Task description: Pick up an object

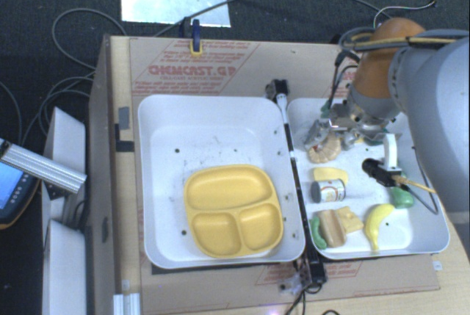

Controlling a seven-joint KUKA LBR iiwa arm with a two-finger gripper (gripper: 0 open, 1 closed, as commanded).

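While one bin (169, 152) holds a tray (233, 209), the other bin (420, 230) holds a banana (378, 222).

The claw (334, 131) is seen in dull grey metal, under an arm (433, 86) coloured grey with an orange band (385, 49). Just beneath the claw, a pale tan biscuit (323, 153) is shown. Below the claw in the view, a pale yellow block (330, 175), a silvery-grey tin (328, 192) and a tan-and-brown sandwich (336, 225) edged with green are seen. To the claw's lower right, a bright yellow banana (378, 224) and a green lump (402, 197) are found. The bin (429, 236) around the claw is white, as is the other bin (220, 111) to the view's left of it, where a plain yellow tray (233, 209) is seen. The board (191, 71) beneath is coloured brown with red lettering.
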